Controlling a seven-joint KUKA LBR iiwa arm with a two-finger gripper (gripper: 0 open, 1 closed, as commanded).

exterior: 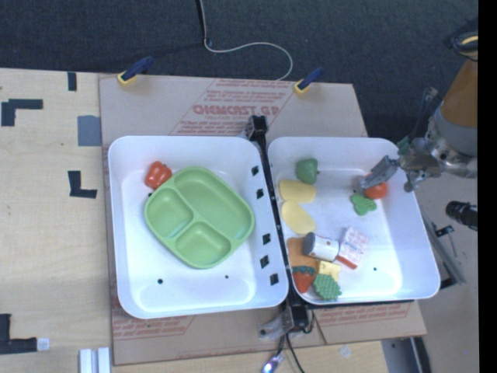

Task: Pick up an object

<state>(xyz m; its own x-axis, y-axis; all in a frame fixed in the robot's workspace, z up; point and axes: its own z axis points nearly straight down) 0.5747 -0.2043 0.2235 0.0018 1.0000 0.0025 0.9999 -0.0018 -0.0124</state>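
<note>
My gripper (386,182) hangs over the right side of the right bin (404,274), with its two fingers spread apart and nothing between them. One finger (377,172) slants down to the left. Just under its tip lies a small red toy (377,192) next to a green piece (362,204) on the bin floor. I cannot tell whether the finger touches the red toy.
The right bin also holds a green vegetable (307,169), two yellow pieces (297,192), a white can (322,247), a white packet (353,248) and several small toys near its front left. The left bin (124,286) bears a green divided plate (199,216) and a red toy (158,174).
</note>
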